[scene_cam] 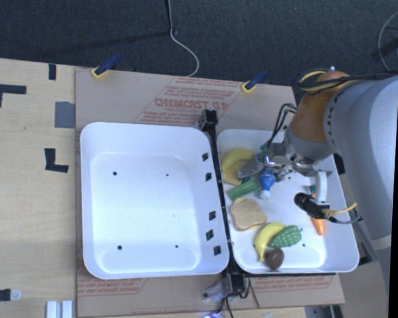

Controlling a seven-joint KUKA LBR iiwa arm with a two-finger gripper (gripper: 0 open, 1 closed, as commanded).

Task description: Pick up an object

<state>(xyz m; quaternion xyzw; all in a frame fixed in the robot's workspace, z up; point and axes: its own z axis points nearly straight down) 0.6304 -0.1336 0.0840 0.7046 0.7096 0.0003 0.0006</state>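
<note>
The arm is reaching into the right bin [333, 262], and its gripper [268, 166] is hanging over the top left part of that bin. Under the gripper is a little blue and white bottle [267, 182]. It looks like the thing the arm is going for.

The bottle is lying just to the right of a green pickle-shaped toy [244, 188]. A yellow toy [235, 162] is sitting up and to the left of the bottle, against the bin's left wall. A toy slice of bread [248, 214] is lying below the bottle. Further below are a banana [266, 237], a bumpy green toy [288, 237] touching the banana, and a small brown ball [274, 259]. A little orange carrot [318, 226] is well to the right of the bottle.

The bottle is probably light and hard, made of plastic. Its round sides could be slippery, so it may roll or pop out when squeezed. The best place to take hold is likely across its middle, with one side of the gripper on each long side. The green toy is very close, so it may get bumped or pinched too.

The gripper is a dark, busy shape right above the bottle. I cannot tell how it is set, or if it is touching the bottle or holding anything. The bottle looks like it is resting on the bin floor.

The left bin [91, 182] is sitting beside it on the worktop [24, 199].
</note>
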